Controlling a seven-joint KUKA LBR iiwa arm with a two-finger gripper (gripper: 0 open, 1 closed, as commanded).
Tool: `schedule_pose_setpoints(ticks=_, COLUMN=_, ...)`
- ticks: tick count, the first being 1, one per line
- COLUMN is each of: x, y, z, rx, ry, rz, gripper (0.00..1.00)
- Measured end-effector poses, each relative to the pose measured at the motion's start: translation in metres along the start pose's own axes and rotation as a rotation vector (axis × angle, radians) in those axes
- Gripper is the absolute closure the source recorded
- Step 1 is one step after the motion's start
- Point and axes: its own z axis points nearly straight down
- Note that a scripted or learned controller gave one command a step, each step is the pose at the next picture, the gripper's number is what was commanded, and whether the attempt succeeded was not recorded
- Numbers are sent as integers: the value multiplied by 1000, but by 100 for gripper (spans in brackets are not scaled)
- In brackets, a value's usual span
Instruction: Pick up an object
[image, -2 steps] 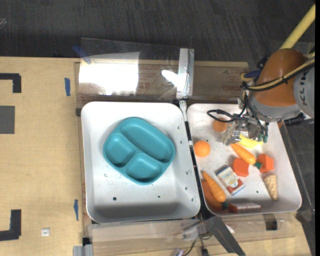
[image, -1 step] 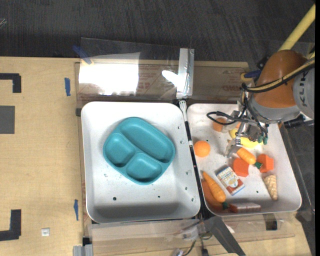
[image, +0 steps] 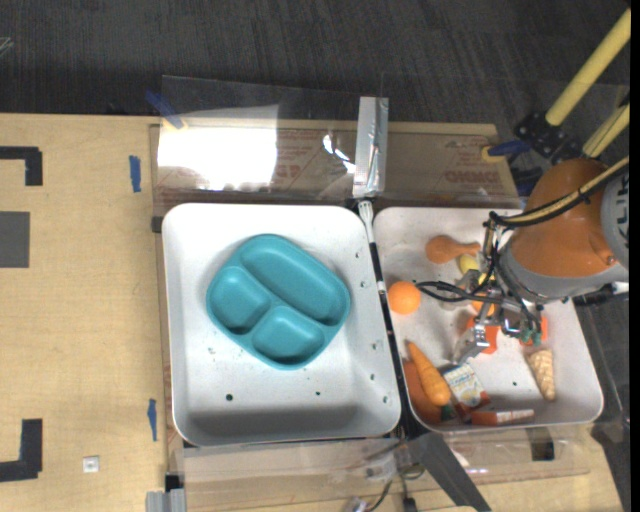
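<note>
The things to pick up lie in the right shallow white bin (image: 590, 385), and we describe all places from this bin. Near the middle of it the two-finger gripper (image: 479, 338) of the grey arm hangs among black cables, low over the bin floor; we cannot tell if it is open or closed, and we see no object held in it. Just below the gripper, toward the near wall of the bin, lies a small white and blue carton (image: 461, 382), and beside it a long orange toy carrot (image: 427, 374) lies at a slant in the near left corner. Along the near wall rests a thin red stick-shaped thing (image: 497, 415). In the near right part stands out a beige ribbed cone (image: 541, 372). At the left wall sits a round orange ball (image: 403, 298), and in the far part lies an orange drumstick-shaped toy (image: 449, 248), with a small yellow piece (image: 468, 264) close beside it. The wide orange band of the arm (image: 565, 228) covers the far right corner. To the left of this bin is the second white bin (image: 195, 400), touching it, with a teal divided plastic plate (image: 278, 298) inside.
</note>
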Motion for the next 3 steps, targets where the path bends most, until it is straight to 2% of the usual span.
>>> schedule_pose_setpoints(ticks=1, x=-5, y=1, z=-14, rx=1, ry=-16, rz=-1, gripper=100)
schedule_pose_setpoints(ticks=2, x=53, y=8, z=-98, rx=1, ry=-3, rz=107, gripper=100)
schedule_pose_setpoints(ticks=3, x=19, y=20, z=-1, rx=0, ry=-2, rz=-246, gripper=100)
